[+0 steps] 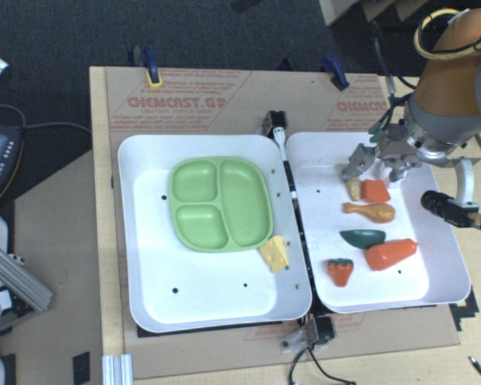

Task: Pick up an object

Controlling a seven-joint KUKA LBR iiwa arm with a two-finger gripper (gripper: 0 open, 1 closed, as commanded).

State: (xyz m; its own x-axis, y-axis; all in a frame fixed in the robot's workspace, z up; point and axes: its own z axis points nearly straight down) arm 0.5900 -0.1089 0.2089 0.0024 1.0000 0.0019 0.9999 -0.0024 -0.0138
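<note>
Nearest the lower edge, one small red strawberry sits in the right bin beside one orange carrot. Above them lie one dark green pod, one brown drumstick, one orange block and one tan piece. One gripper, fingers spread, hovers over the block, holding nothing. One left bin holds one green divided plate and one yellow wedge.

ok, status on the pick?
Tool low in right bin, above the orange block. Nothing seen held. Drumstick and a small tan piece crowd the block.
</note>
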